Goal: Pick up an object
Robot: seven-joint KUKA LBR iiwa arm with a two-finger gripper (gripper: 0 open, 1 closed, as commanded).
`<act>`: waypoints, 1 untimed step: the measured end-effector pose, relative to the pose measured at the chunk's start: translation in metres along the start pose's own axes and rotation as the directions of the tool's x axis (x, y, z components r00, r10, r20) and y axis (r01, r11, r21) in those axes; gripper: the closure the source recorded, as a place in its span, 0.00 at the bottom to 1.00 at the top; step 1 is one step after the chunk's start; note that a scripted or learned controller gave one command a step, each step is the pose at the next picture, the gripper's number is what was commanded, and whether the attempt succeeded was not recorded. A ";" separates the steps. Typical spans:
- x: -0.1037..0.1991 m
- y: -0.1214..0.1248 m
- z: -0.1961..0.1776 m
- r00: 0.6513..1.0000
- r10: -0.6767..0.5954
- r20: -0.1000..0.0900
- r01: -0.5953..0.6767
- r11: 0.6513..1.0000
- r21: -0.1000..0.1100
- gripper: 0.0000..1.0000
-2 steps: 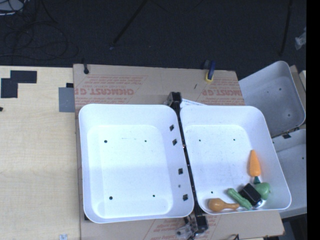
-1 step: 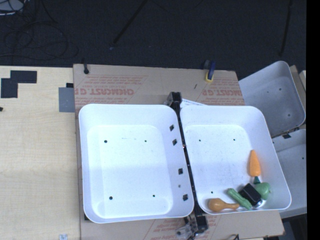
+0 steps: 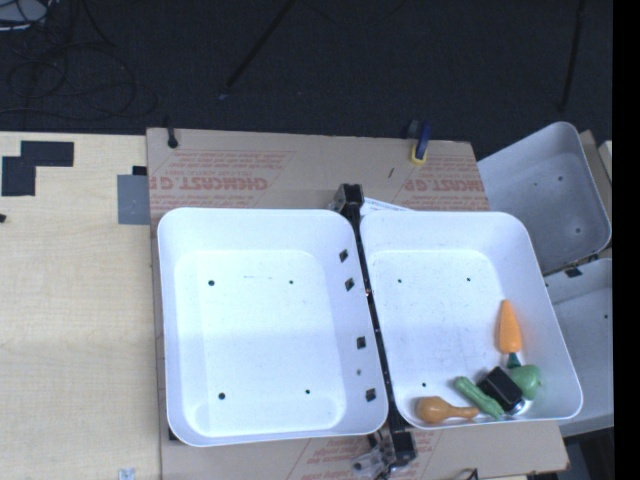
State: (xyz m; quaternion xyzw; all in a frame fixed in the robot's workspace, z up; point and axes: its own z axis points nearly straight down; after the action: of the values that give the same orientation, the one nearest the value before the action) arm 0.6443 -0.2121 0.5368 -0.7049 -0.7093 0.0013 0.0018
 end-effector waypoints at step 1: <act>0.001 0.000 0.000 1.000 -0.005 0.000 0.005 1.000 0.001 1.00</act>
State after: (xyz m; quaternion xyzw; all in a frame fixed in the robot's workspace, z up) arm 0.6444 -0.2116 0.5371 -0.7030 -0.7112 0.0014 0.0021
